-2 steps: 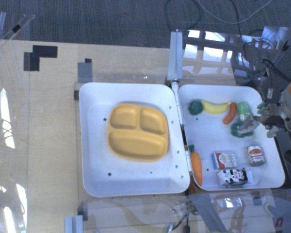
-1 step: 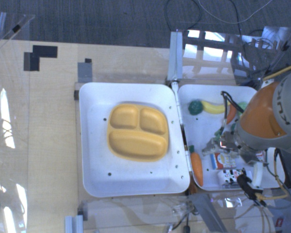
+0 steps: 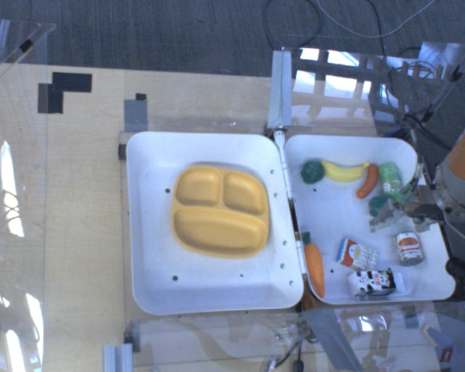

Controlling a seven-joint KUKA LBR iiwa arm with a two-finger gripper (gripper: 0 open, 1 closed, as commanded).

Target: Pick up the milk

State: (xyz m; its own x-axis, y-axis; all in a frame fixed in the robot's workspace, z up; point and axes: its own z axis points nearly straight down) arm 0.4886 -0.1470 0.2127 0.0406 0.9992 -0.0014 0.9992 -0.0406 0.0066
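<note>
Right bin (image 3: 426,157): the milk (image 3: 377,282), a cow-patterned carton, lies on its side near the front wall, touching nothing. The gripper (image 3: 393,211) hangs well behind it; whether it is apart or together cannot be told. Risk: a descent here would likely meet the can (image 3: 408,248) or small carton (image 3: 356,252), which crowd the milk's rear. The carrot (image 3: 315,270) flanks it; the yellow tray (image 3: 221,210) occupies the left bin (image 3: 147,231).
</note>
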